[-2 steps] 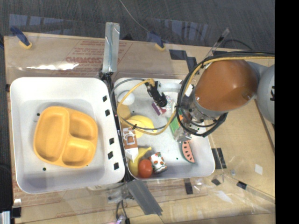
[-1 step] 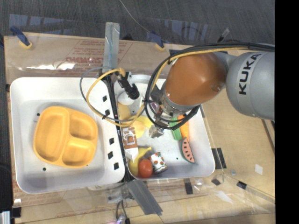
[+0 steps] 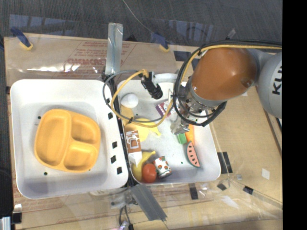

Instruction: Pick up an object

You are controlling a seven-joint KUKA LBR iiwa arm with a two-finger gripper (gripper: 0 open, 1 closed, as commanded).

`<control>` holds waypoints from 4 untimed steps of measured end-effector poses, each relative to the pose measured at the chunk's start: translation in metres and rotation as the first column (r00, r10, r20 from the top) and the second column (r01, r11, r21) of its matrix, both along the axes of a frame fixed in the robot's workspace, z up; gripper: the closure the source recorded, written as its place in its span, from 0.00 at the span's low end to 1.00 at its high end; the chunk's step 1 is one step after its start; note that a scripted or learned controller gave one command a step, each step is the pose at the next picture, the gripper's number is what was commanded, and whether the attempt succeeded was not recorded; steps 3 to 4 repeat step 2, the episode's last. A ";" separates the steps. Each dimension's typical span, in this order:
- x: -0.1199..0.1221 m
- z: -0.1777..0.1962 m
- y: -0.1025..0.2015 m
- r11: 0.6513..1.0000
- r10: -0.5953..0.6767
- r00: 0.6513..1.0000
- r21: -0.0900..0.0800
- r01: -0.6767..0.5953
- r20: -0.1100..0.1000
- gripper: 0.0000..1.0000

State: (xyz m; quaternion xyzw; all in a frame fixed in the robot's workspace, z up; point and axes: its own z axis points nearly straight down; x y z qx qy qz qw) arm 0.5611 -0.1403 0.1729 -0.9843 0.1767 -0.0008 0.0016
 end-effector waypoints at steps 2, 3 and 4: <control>-0.019 0.105 0.058 0.988 -0.152 0.988 -0.003 0.152 0.005 1.00; -0.019 0.105 0.058 0.988 -0.152 0.988 -0.003 0.152 0.005 1.00; -0.019 0.105 0.058 0.988 -0.152 0.988 -0.003 0.152 0.005 1.00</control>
